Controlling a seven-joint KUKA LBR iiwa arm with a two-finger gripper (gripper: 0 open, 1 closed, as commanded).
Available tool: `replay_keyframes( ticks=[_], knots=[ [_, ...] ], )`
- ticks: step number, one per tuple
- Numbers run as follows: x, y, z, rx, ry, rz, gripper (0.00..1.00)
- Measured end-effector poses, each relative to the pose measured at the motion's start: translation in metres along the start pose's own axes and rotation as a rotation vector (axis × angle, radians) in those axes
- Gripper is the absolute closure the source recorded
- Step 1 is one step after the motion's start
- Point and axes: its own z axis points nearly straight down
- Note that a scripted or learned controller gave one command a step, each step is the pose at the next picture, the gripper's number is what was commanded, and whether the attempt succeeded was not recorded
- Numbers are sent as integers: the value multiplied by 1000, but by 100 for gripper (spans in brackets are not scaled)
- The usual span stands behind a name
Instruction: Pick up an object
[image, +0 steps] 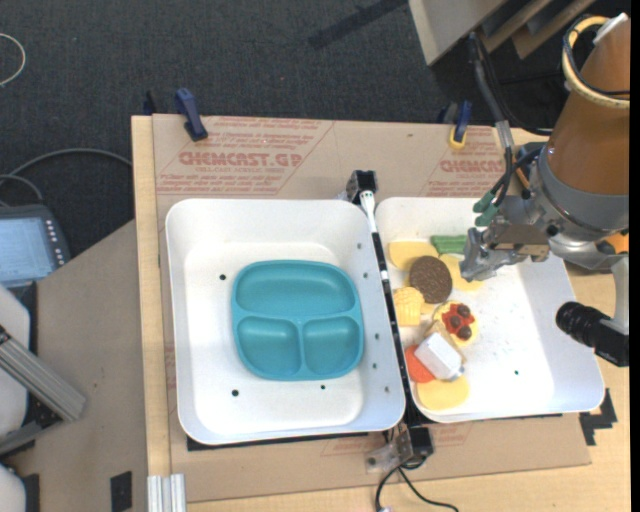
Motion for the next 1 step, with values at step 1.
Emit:
replay_keyframes(
  ticks=[1],
  knots=[
    [87,0,-17,-4,1,-4,100]
  ],
)
